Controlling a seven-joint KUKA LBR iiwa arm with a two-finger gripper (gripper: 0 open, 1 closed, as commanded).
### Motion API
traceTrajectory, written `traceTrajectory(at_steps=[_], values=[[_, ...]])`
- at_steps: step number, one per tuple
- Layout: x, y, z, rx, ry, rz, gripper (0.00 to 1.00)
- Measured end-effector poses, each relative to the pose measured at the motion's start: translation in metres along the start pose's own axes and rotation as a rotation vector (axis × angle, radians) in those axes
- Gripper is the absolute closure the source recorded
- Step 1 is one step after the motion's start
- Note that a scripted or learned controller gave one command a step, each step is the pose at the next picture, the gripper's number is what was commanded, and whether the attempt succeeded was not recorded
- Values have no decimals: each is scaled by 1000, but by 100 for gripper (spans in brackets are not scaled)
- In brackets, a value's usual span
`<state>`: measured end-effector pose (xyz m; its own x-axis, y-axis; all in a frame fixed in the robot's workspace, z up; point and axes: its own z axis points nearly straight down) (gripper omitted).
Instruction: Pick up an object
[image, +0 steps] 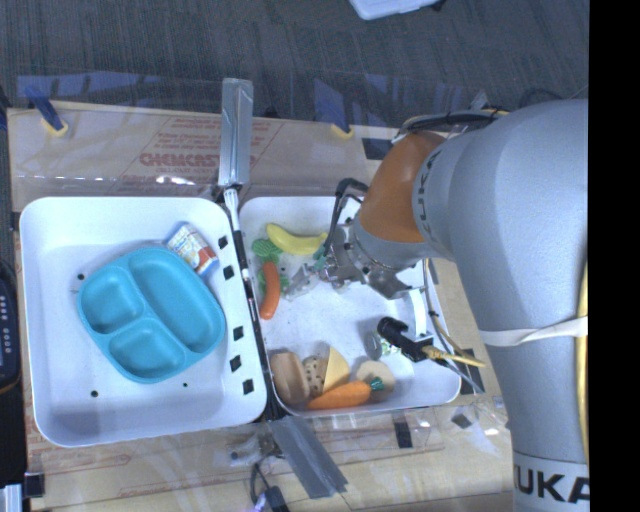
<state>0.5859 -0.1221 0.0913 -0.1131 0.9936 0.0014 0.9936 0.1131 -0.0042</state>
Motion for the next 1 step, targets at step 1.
traceTrajectory(at_steps=[1], values=[[22, 66, -1, -3, -1, -60, 0]])
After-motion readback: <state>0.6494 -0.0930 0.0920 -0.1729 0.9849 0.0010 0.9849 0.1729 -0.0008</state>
